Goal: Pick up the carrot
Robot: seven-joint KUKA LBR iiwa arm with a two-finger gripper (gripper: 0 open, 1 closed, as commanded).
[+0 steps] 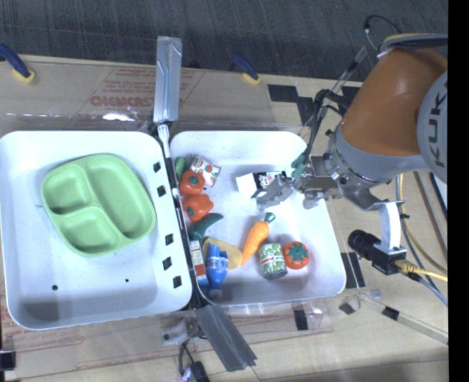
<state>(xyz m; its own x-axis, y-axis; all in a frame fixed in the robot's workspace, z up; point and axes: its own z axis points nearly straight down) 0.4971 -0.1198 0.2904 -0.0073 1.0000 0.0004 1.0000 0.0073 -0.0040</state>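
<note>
- The carrot (255, 240) lies in the right bin (242, 146), toward its near edge and a little right of the bin's middle, tilted with its green top pointing up toward the gripper and its tip down toward the near-left.
- The gripper (271, 191) hangs over the middle of the right bin, just above the carrot's green end, and is not touching the carrot as far as the view shows.
- I cannot tell how far the gripper is spread; nothing is seen held in it.
- To do this step well, I judge the gripper should shift toward the bin's near edge, centre over the orange body and not the leafy end, and turn to close across the carrot's narrow width.
- Crowding is the risk: a green-labelled can (271, 261) and a tomato (295, 255) sit just beside the carrot on its right, and a yellow piece (228, 253) with a blue bottle (216, 269) sits near its tip.
- A straight descent would keep those neighbours unbumped.
- The left bin (27, 293) carries a green divided tray (99, 204), well apart from the work.
</note>
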